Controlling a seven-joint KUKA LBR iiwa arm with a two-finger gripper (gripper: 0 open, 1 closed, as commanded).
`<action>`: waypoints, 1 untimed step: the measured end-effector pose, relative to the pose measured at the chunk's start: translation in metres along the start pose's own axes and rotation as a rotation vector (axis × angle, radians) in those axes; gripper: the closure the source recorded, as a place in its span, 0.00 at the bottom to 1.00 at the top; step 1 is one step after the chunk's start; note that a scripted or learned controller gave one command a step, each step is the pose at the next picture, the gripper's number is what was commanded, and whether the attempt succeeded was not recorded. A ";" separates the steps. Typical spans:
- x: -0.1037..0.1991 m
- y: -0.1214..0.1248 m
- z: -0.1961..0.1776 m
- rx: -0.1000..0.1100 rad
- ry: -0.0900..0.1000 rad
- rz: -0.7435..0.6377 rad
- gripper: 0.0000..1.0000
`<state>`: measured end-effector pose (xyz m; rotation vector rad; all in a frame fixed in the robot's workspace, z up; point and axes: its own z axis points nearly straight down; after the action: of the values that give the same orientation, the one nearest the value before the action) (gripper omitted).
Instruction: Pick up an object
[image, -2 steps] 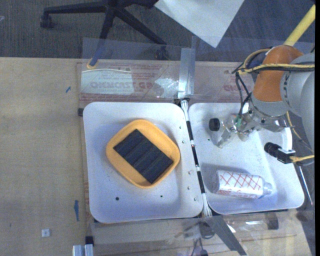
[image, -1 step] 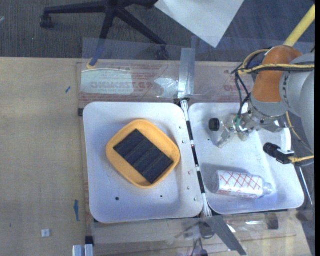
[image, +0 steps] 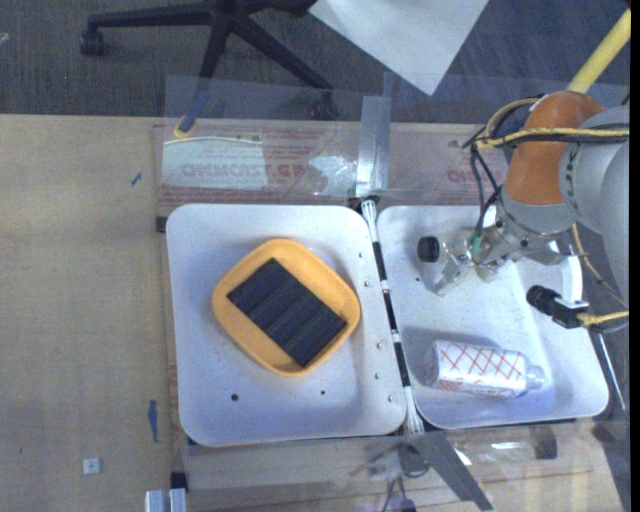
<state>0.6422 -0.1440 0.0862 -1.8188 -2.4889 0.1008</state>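
Observation:
A yellow dish-shaped object (image: 285, 304) with a dark ribbed top lies in the middle of the left bin (image: 200, 390). A white tube (image: 478, 367) with a red criss-cross pattern lies flat near the front of the right bin (image: 580, 400). My gripper (image: 436, 266) hangs over the back left part of the right bin, behind the tube and apart from it. Its fingers stand open with nothing between them. The grey arm with its orange band (image: 540, 160) comes in from the right.
A divider (image: 385, 300) runs between the two bins. Behind the bins lie clear plastic sheeting with red print (image: 250, 170) and a metal bracket (image: 372, 150). Cables (image: 585, 320) hang near the right bin's right wall.

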 end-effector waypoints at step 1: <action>-0.001 0.000 0.000 0.001 0.004 -0.024 0.00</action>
<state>0.6420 -0.1446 0.0864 -1.7865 -2.5070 0.0968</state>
